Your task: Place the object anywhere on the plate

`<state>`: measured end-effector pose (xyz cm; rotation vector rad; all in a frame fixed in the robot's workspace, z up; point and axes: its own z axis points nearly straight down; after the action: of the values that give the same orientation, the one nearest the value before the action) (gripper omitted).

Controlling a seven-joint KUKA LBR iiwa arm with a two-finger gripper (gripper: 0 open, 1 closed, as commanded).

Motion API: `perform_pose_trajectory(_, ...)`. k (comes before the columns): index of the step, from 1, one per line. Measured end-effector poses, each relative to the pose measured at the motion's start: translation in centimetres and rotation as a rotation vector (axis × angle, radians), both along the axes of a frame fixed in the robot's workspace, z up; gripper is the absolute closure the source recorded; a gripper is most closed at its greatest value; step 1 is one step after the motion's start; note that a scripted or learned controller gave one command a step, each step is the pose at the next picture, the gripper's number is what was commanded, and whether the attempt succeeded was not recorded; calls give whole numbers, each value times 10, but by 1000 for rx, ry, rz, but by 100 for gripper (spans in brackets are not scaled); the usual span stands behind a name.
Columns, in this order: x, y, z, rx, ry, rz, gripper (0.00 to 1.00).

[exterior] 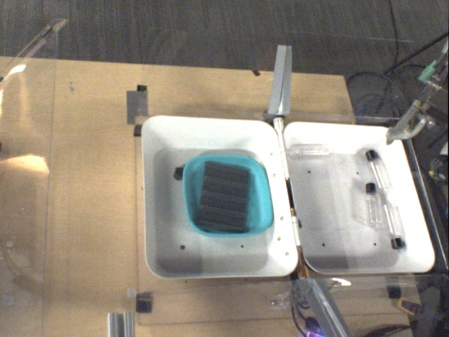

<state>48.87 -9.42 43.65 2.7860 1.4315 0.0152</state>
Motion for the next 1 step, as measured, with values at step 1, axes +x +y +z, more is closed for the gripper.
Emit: perform_pose_trajectory(1,0,-36,0,1,1,-121,0)
